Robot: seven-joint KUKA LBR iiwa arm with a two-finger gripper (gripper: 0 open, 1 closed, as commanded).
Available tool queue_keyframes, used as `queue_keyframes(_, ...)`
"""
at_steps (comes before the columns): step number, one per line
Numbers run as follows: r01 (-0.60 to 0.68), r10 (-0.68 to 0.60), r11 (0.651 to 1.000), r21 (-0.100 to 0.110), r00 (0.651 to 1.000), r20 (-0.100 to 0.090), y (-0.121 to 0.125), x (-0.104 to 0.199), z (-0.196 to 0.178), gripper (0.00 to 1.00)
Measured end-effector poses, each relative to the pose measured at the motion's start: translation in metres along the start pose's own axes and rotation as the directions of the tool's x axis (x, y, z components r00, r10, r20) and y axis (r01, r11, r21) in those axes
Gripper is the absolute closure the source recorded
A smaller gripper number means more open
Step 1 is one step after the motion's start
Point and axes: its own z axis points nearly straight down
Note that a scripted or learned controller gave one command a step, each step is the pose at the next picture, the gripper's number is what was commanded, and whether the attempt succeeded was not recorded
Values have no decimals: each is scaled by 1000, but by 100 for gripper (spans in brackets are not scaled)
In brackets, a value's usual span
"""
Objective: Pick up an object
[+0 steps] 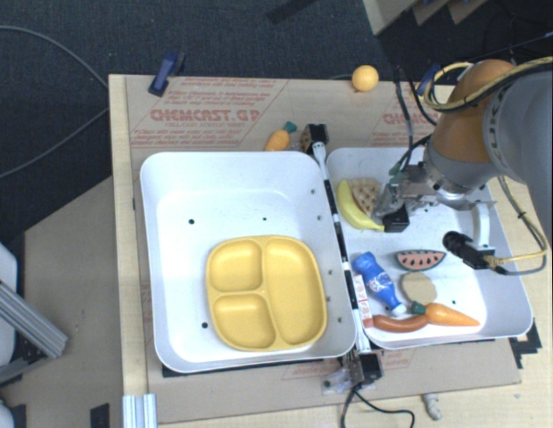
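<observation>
Two white bins point(169, 239), board point(205, 114) printed "CHEMCAST GP"

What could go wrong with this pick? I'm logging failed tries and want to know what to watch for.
The tool sits low in the right bin, right beside the banana, which overlaps a waffle-like piece; it may catch both or nudge the banana aside. The banana also lies close to the divider between the bins, so the tool could bump that wall. Whether anything is gripped cannot be told from this view.
</observation>
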Motion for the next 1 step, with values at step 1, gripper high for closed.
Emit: queue_keyframes(1, 1, -1, 1000, -3, 1000, -1, 11, 84, -102, 100)
